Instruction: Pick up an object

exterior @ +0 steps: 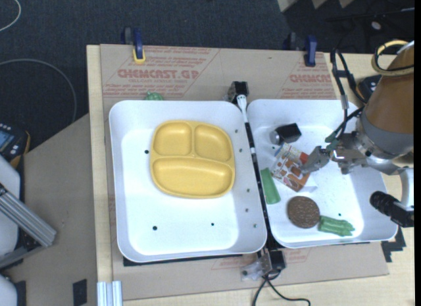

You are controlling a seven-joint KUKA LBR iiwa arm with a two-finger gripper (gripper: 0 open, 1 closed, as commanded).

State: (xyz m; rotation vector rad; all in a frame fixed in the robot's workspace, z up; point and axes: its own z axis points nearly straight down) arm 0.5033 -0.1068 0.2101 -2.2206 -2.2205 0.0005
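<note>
We see the arm reaching in from the right over the right bin, orange band above the wrist, gripper low over the middle of that bin. We can't tell from this angle how the gripper is set, and nothing is visibly held in it. Its tip sits just right of a small red-and-white packet, which lies flat near the bin's middle; touching or apart, we can't tell. Other candidates in the same bin: a small black block toward the far side, a green stick-shaped piece along the left wall, a brown round disc toward the near side, and a green lumpy item just right of the disc against the near rim. All of them rest on the bin floor. The left bin holds a yellow divided plate, three compartments, sitting in the far half of the bin. Both bins sit side by side on a brown board held by blue clamps at its far edge.
</note>
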